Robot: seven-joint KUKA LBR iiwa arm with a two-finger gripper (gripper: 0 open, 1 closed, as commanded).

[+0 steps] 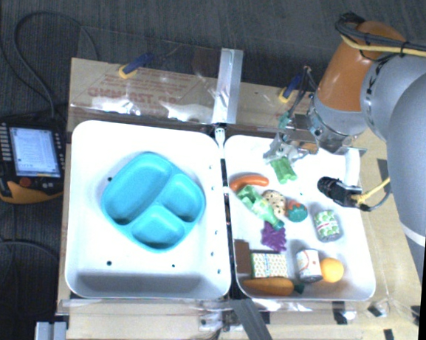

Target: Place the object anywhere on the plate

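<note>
Toys crowd the right bin (363, 238), and that is where we find the action: the gripper (283, 154) hangs over the bin's far left corner, reaching in from the right below the arm's orange band (350, 63). We see a green object (283, 169) right at its fingertips, lying tilted near the bin's back wall. It looks pinched between the fingers, though we cannot tell whether it is lifted off the floor or touching it.

Over in the left bin (83, 213) sits the blue plate (153, 199), a sectioned dish with three compartments, nothing resting on it. It lies well apart from the green object, with the wall between the two bins in between.

Below the gripper we pick out a hot dog (248, 181), then a heap with a green toy (252, 200), a cookie (273, 201) and purple grapes (273, 236). Further right stands a small green can (327, 224), and near the front we see a white can (308, 264) touching an orange ball (331, 270), a patterned box (269, 265) and a bread roll (269, 285). A teach pendant (23, 158) lies on the carpet left of the bench.
</note>
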